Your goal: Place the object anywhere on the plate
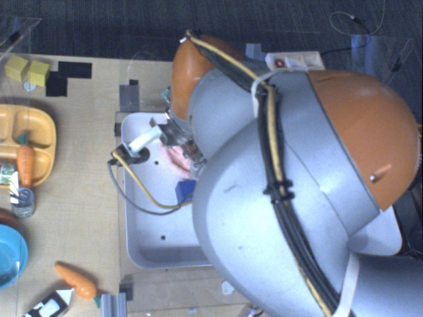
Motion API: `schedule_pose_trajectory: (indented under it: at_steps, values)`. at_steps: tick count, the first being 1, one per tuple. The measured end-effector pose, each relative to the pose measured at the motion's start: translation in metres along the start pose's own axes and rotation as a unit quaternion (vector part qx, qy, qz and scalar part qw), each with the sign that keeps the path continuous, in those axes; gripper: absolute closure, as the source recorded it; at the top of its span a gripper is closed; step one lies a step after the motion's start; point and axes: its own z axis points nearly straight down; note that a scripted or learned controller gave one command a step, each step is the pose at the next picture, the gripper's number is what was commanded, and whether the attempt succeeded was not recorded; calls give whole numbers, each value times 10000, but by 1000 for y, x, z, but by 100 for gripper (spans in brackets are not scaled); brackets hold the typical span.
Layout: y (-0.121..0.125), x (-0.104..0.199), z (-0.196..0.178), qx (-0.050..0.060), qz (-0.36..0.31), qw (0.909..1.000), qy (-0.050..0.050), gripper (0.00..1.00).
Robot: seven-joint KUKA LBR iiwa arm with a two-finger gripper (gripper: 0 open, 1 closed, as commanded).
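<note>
My gripper point(177, 141) reaches down into the white bin point(149, 246), with the bulk of the grey and orange arm covering the bin's right side. Right under the gripper lies a pink object point(178, 158), partly hidden by the wrist. A blue object point(186, 190) lies just below it against the arm. A yellow divided plate point(36, 127) sits at the left edge of the bench, holding a small carrot point(25, 165). I cannot see whether anything is in the gripper's grasp.
A blue dish point(10, 256) sits at the lower left. An orange carrot point(77, 280) lies near the front edge. Yellow blocks point(28, 71) and black pieces point(69, 76) sit at the back left. A small jar point(22, 202) stands beside the yellow plate. A cable point(135, 189) loops into the bin.
</note>
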Motion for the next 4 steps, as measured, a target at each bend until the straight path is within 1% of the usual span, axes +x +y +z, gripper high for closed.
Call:
schedule_pose_trajectory:
  at_steps: [1,2,3,4]
  values:
    - [-6,-11,3,-124,810,9963,255,0]
    - [77,-6,-39,0,1386,9903,-66,0]
    - [76,-4,-51,0,1379,9904,-21,100]
    - [44,25,30,8,255,9996,-74,100]
